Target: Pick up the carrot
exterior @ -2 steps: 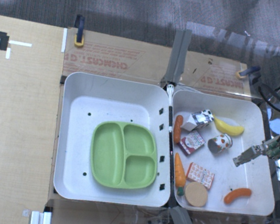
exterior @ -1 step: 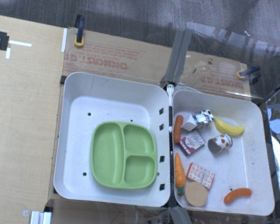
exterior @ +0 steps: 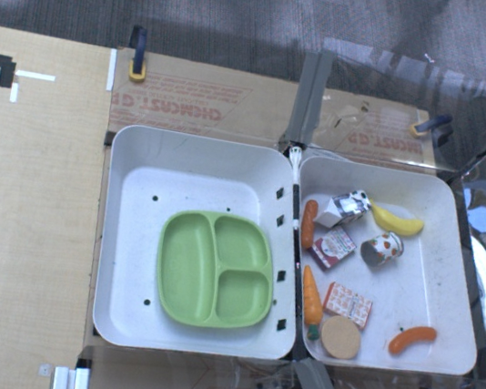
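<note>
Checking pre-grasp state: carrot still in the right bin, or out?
In. The carrot lies flat on the right bin's floor, along its left wall, green top beside the round tan cookie.

I see an orange carrot [exterior: 311, 295] with a green tip, a yellow banana [exterior: 396, 221], a light green divided plate [exterior: 215, 269], two white bins [exterior: 120, 215], and a red-and-white patterned packet [exterior: 347, 304] on my screen.

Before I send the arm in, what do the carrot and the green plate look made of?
Carrot: probably moulded plastic toy; smooth, even orange with a green cap. Green plate: likely matte plastic, one flat colour, soft rounded dividers. Both are judged by look alone.
</note>
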`<state>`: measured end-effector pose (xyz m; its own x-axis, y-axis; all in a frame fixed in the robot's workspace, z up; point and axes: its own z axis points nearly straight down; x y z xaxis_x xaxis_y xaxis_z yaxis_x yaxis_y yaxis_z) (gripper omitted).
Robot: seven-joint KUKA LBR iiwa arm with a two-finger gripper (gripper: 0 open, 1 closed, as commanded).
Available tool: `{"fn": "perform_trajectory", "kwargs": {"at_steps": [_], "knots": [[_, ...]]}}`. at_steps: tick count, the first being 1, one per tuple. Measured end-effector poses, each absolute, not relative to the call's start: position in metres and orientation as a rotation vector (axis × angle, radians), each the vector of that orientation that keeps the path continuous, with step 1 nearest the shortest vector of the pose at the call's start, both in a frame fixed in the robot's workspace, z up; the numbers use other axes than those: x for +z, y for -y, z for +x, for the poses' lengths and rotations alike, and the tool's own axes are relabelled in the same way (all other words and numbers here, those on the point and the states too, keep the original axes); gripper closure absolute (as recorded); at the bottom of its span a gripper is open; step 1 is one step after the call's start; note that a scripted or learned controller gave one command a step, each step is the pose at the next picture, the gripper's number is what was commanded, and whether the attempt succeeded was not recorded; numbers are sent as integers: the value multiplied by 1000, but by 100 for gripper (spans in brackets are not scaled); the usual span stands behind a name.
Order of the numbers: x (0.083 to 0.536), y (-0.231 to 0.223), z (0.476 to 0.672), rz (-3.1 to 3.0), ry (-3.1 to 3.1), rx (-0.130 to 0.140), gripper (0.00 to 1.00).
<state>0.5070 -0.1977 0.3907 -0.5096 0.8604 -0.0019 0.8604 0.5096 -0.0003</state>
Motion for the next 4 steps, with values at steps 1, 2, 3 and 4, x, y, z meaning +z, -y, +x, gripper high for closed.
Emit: {"fn": "perform_trajectory", "kwargs": {"at_steps": [1, 2, 3, 4], "knots": [[277, 160, 478, 1540, -2740, -1, 0], [125, 119, 477, 1499, -2763, -1, 0], [134, 120, 478, 1505, -2758, 0, 100], [215, 118, 536, 1416, -2803, -1, 100]]}}
